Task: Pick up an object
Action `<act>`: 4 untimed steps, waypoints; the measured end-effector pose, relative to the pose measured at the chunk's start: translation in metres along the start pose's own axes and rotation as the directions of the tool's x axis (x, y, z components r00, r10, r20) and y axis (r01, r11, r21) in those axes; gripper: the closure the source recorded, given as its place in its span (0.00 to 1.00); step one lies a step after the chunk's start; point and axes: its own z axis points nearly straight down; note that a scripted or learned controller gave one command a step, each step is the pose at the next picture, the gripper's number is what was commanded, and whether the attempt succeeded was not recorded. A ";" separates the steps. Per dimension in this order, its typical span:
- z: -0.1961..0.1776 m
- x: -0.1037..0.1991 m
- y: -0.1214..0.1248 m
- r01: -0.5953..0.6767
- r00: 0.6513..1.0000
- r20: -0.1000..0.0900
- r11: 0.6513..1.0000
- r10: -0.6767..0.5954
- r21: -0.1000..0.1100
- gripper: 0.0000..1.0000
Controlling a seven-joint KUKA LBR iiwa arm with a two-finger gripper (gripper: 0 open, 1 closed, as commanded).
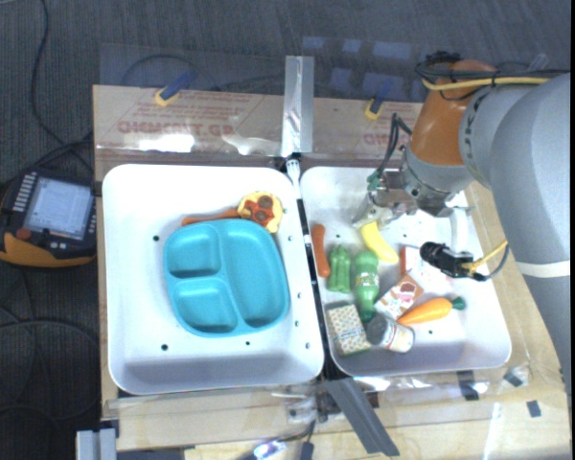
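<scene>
Toward the twelve o'clock end of the right bin point(481, 341), the gripper point(387, 205) hangs low over white floor, close to the far wall. Whether it is clenched or released cannot be told from this angle, and nothing can be seen held in it.

Just at its six o'clock lies the yellow banana point(378, 241), tilted, apart from every wall and with bare floor on its twelve o'clock side. Open floor also runs from the gripper toward eleven o'clock, up to the bin's corner, and along the rim at four to five o'clock.

The middle and six o'clock half of this bin is crowded. Two green bottles point(353, 274) lie side by side just at the banana's seven o'clock, the nearer one touching or nearly touching it. An orange stick-shaped toy point(318, 249) lies against the nine o'clock wall. A white and red carton point(400, 297) sits at the banana's five o'clock, with a carrot point(427, 311) just beyond it. A checkered box point(345, 327) and a small jar point(389, 334) are packed at the bottles' six o'clock end.

The left bin point(134, 257) holds a blue divided plate point(225, 276) at its centre, with a yellow and orange toy point(260, 209) at the plate's one o'clock corner.
</scene>
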 end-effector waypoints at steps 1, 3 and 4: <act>0.010 0.015 -0.040 0.109 0.994 0.007 0.994 -0.108 -0.019 1.00; 0.002 0.017 -0.040 0.110 0.994 0.002 0.994 -0.110 -0.017 1.00; -0.088 0.030 -0.013 0.038 0.999 0.001 0.999 -0.038 -0.002 1.00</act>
